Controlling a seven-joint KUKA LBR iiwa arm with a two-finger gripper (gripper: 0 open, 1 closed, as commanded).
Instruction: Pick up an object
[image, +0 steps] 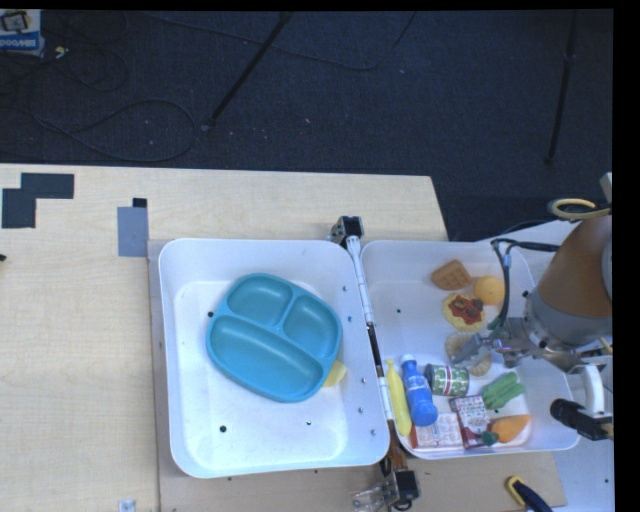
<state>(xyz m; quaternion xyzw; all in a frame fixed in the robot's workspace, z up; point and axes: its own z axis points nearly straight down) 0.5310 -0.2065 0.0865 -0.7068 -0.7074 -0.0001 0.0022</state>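
Hovering low over the right bin (400, 262), the claw (478, 350) hangs among toy foods, its state impossible to tell; the small green-labelled can (446, 379) lies just left and nearer the camera, long axis pointing leftward from the claw.

Beneath the blue sectioned plastic plate (275, 336), we see merely a corner of a yellow object (335, 374); its shape stays hidden.

Two white bins (262, 455), one blue divided plate (273, 335), one blue bottle (418, 397), one small can (447, 379), one carrot (510, 428), one green vegetable (503, 389), one yellow fruit (489, 290).
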